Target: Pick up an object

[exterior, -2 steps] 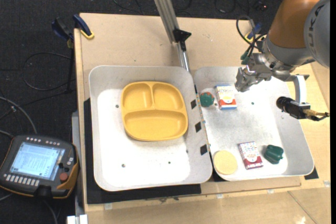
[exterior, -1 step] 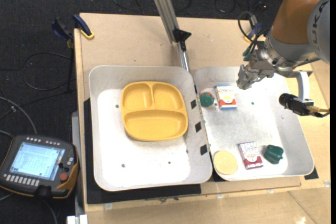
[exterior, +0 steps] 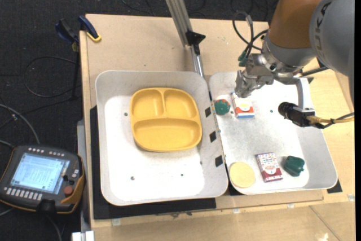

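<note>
We see the arm (exterior: 316,14) reaching in over the bench (exterior: 141,42), which bears two white bins side by side: the left bin (exterior: 113,178) carries one yellow divided tray (exterior: 166,119), the right bin (exterior: 316,178) carries the small things. The claw (exterior: 246,87) hangs over the top left part of the right bin, just above a small red-and-white carton (exterior: 243,110); whether it is spread or pressed together we cannot tell from this slant, and nothing shows pinched in it. We judge the carton to be the likely target — it lies directly under the claw, with a small green round thing (exterior: 222,106) just beside it on the left. To do this step well, we would come down straight, centred on the carton, and set the grip across its narrower side, keeping clear of the green neighbour and of the bin wall nearby, then lift only once the grip is firm. Counting what lies in the right bin, from larger to smaller: one pale round disc (exterior: 243,174) at the lower left, one red box (exterior: 268,166) beside it, one dark green lump (exterior: 294,165) to its right, the one carton and the one green round thing — five small things, and one tray.
</note>
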Controlling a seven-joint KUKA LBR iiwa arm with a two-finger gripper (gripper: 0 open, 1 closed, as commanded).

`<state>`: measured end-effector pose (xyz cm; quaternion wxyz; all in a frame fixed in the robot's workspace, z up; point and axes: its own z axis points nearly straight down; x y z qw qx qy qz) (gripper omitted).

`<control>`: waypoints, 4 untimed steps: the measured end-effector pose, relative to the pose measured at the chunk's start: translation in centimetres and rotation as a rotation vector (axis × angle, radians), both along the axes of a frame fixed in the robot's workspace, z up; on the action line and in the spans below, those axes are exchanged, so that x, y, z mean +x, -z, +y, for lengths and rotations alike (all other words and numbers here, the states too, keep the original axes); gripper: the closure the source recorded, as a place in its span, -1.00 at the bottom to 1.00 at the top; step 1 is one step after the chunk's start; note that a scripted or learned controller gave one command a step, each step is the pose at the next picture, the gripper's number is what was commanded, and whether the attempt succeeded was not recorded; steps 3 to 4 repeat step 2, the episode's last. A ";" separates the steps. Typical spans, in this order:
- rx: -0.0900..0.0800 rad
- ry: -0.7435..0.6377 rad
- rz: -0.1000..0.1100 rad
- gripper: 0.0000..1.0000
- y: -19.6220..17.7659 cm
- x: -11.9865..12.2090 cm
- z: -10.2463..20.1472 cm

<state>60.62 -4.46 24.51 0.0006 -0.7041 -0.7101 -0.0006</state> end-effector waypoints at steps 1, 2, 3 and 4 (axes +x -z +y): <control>0.000 0.000 0.000 1.00 -0.7 -0.7 5.2; 0.000 -0.001 0.002 1.00 0.2 -1.1 11.6; 0.000 -0.001 0.002 1.00 0.2 -1.1 11.6; 0.000 -0.001 0.002 1.00 0.2 -1.1 11.6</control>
